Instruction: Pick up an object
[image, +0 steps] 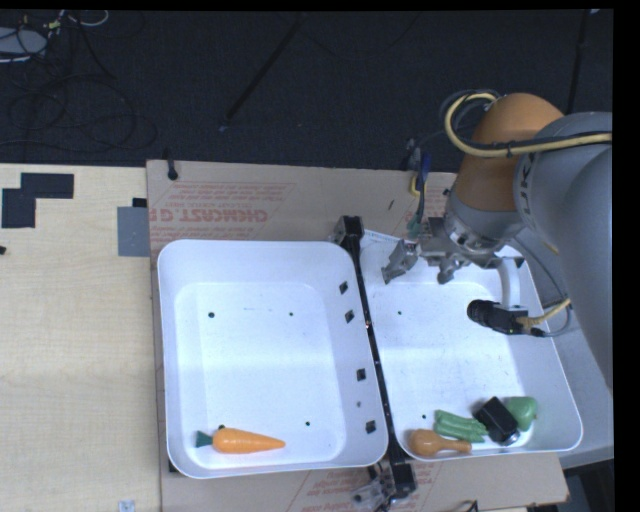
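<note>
An orange carrot (246, 441) lies at the near left corner of the left bin (180, 300). In the near corner of the right bin (560, 385) sit an orange pear-shaped piece (436, 444), a green pod-like piece (459, 426), a black block (496, 419) and a light green piece (522, 408), bunched together. My gripper (423, 266) hangs over the far edge of the right bin, well away from that cluster. Its fingers are spread apart and hold nothing.
A black divider (362, 330) runs between the two bins. A black fitting with cables (498, 316) juts from the arm over the right bin's right side. Brown cardboard (260, 200) lies under both bins.
</note>
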